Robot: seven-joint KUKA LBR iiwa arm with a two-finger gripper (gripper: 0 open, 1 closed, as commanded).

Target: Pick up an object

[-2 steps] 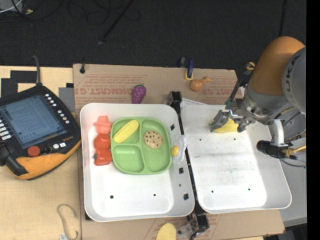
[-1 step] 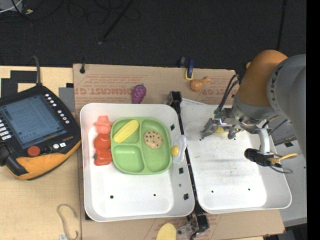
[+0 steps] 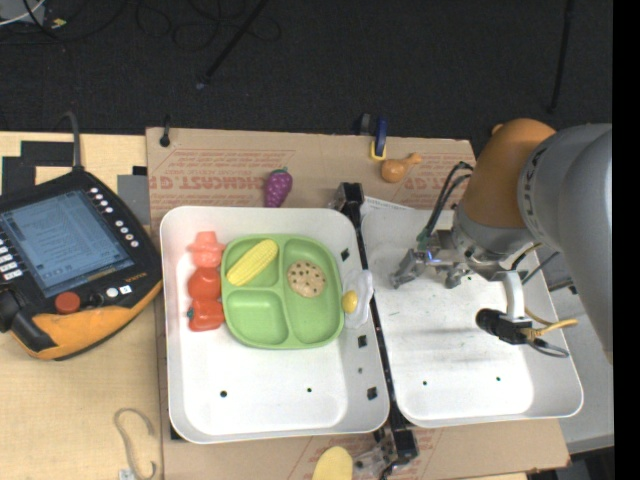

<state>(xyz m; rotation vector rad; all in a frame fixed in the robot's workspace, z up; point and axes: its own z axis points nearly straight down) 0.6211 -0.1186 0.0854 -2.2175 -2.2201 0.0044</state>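
Gripper (image 3: 437, 268) is hanging over the upper part of the right bin (image 3: 480, 388), and honestly I can't tell from this angle how it's set or whether it's got anything; nothing visibly in it. All the grabbable stuff sits off to its left in the left bin (image 3: 260, 408): a green divided plate (image 3: 270, 323) with a corn cob (image 3: 250, 261) in its upper left compartment and a cookie (image 3: 306, 279) in the upper right one, plus a red and pink toy (image 3: 204, 283) just beside the plate's left edge. Nearest thing to the arm looks like the little yellow piece (image 3: 351, 302) touching the plate's right rim, right by the divider between the bins. The corn lies at a slant, low left to high right. So I'd guess any pick means travelling left across that divider first, and the yellow bit is the shortest trip.
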